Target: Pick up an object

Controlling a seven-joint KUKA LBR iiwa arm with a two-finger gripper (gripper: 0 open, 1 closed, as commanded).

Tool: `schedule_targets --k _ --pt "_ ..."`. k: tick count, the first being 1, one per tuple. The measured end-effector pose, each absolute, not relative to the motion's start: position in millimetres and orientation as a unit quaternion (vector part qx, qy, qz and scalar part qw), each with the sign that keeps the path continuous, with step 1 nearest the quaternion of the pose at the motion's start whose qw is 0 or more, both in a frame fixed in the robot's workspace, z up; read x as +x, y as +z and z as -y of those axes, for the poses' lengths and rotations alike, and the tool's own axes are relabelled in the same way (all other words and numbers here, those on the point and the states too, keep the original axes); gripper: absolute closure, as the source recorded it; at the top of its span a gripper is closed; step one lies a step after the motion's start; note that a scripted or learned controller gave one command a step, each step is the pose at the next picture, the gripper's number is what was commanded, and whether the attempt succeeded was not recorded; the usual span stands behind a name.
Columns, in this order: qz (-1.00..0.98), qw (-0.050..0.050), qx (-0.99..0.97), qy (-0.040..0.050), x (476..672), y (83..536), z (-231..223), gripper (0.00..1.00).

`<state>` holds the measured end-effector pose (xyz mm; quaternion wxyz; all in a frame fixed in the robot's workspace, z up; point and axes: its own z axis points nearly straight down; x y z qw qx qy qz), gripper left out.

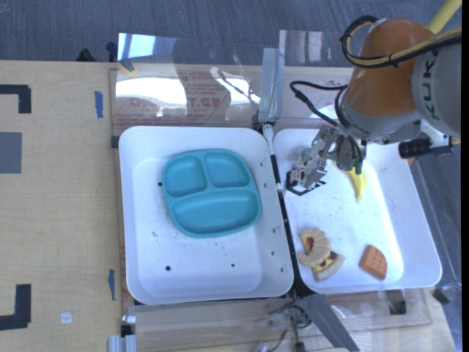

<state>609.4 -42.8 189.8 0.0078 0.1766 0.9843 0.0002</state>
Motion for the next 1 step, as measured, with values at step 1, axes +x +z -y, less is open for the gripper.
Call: schedule_targets --k 1 --pt "-0.994 0.001 -0.109 0.0008 578.3 186.0 -0.4 1.0"
